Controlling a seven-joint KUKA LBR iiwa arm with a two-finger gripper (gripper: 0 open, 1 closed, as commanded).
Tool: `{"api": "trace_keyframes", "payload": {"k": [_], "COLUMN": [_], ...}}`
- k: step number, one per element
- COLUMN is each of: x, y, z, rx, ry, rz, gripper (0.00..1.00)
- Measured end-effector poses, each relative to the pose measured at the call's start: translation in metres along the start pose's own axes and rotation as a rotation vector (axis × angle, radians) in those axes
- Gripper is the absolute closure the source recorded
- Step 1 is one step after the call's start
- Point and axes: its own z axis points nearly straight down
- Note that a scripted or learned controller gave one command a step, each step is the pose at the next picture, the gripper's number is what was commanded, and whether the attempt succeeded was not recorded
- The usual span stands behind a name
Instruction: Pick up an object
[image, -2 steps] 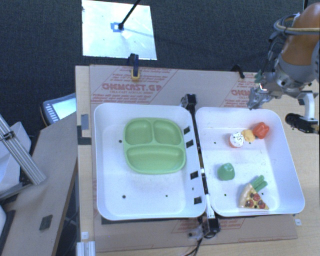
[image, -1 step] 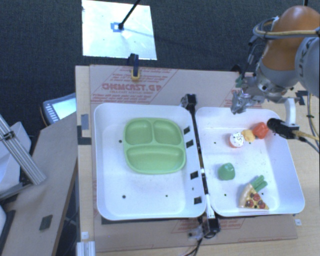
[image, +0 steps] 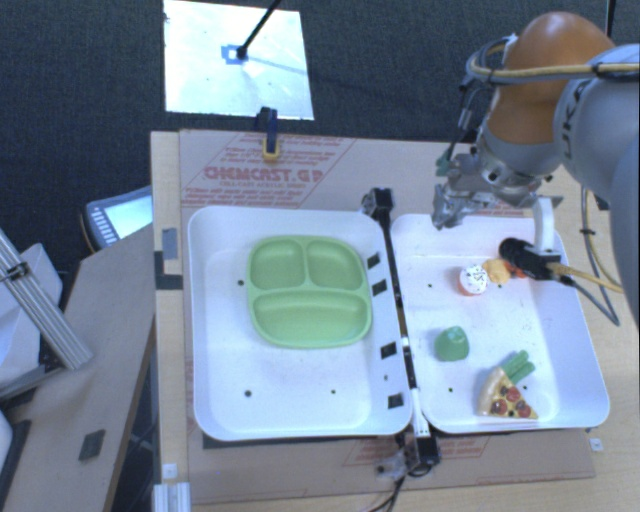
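Note:
My gripper (image: 451, 212) hangs over the far left corner of the right bin (image: 575, 330), with nothing visibly held. In that bin lie a white and orange round toy (image: 473, 280), a small yellow piece (image: 497, 271) beside it, a green lump (image: 452, 343), a pizza slice toy (image: 506, 396) and a small green leafy piece (image: 518, 365). The round toy is the nearest, a short way in front of and to the right of the gripper.
The left bin (image: 220, 380) holds a green divided plate (image: 306, 291). A black clip strip (image: 390, 290) runs along the seam between the two bins. The arm's grey and orange body (image: 545, 80) looms over the right bin's far edge.

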Motion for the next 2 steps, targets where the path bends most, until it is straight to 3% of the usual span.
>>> {"api": "trace_keyframes", "payload": {"k": [2], "x": [0.105], "y": [-0.011], "z": [-0.001], "rx": [0.001], "ry": [0.001], "rz": [-0.002], "gripper": [1.00]}}
